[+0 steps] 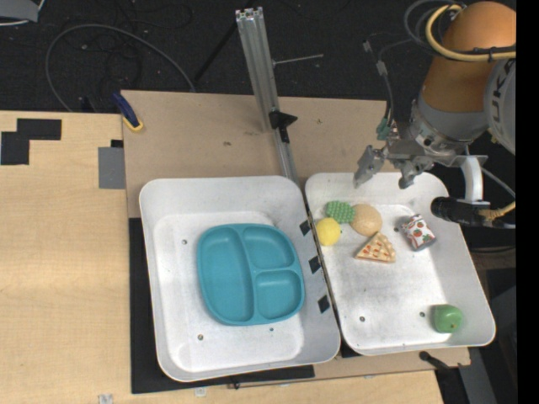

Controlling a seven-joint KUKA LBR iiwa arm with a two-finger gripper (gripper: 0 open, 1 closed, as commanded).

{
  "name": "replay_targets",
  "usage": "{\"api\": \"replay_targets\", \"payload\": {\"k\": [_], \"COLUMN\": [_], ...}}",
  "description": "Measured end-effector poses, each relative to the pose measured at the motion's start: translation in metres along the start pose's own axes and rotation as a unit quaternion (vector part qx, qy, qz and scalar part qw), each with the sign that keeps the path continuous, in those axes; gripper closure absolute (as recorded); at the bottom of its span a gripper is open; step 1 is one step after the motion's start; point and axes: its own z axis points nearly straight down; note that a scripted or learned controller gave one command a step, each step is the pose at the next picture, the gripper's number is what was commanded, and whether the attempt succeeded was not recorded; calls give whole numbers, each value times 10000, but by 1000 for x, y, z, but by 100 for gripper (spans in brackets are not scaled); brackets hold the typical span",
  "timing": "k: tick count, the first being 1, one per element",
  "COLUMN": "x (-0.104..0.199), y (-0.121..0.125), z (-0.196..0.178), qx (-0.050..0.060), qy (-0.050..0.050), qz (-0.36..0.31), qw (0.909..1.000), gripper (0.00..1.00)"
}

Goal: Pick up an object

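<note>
Claw (388,168): spread apart, grasping nothing, hanging over the right bin's 12 o'clock rim.
Right bin (396,310): holds six small things.
Green piece (340,211): at 11 o'clock in the bin, touching the bun.
Bun (366,220): just below the claw.
Lemon (328,231): at 9 o'clock of the bun, by the left wall.
Pizza slice (376,249): at 6 o'clock of the bun.
Red-white packet (416,231): at 3 o'clock of the bun.
Apple (447,317): alone at the bin's 5 o'clock corner.
Left bin (168,310): carries a teal tray (249,273).
Tabletop (194,133): tan.
</note>
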Motion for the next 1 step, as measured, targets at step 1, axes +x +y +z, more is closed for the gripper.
{"api": "replay_targets", "payload": {"k": [1], "x": [-7], "y": [0], "z": [61], "qx": [27], "qy": [-2], "qz": [8], "qw": [10000], "gripper": [0]}}
